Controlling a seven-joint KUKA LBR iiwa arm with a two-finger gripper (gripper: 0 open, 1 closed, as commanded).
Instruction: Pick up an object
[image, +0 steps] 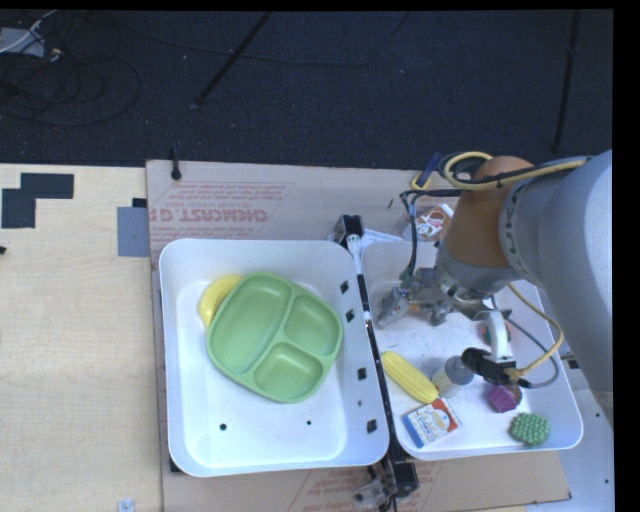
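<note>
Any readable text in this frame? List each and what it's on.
"CHEMCRZT. C..." roughly, red print seen upside down on the brown cardboard sheet under the bins; letters uncertain.
More red print on the same cardboard at the bottom edge: too blurred to read.
Small white packet with red and blue print in the right bin: too small to read.

So counting it all up: two white bins, the left bin and the right bin. Left one has one green divided plate and one yellow thing poking out from under it. Right one has one corn cob, one small printed packet, one purple piece, one bumpy green ball and one small grey cup. One robot arm too.
</note>
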